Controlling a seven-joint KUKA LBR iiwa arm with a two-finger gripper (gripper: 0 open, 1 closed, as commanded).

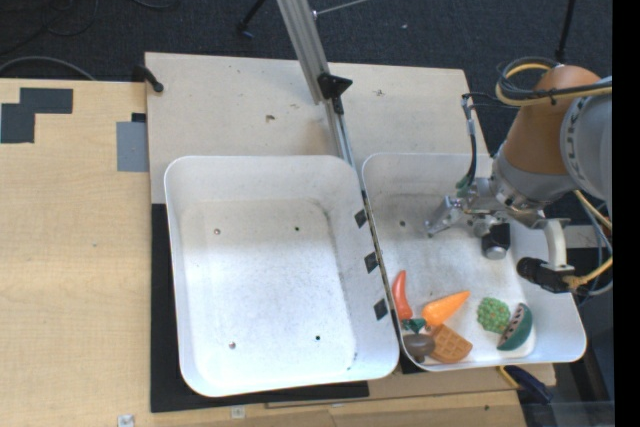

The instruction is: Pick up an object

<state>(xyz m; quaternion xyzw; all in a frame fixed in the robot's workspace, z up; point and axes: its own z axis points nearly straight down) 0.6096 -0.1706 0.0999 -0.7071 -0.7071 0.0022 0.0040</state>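
My gripper (pixel 438 218) hangs over the middle of the right bin (pixel 415 162), reaching in from the right with the orange-banded wrist behind it. Nothing shows in its grasp. Toys lie bunched in the bin's near corner, below the gripper and apart from it: a red chili (pixel 400 293), an orange carrot (pixel 446 306), a green knobbly ball (pixel 492 314), a watermelon slice (pixel 517 327), a waffle (pixel 452 346) and a brown lump (pixel 420 346).
The left bin (pixel 200 177) sits beside the right one, with black clips along the shared wall (pixel 368 245). A slanted aluminium post (pixel 300 25) rises behind the bins. Cables trail at the arm's right side.
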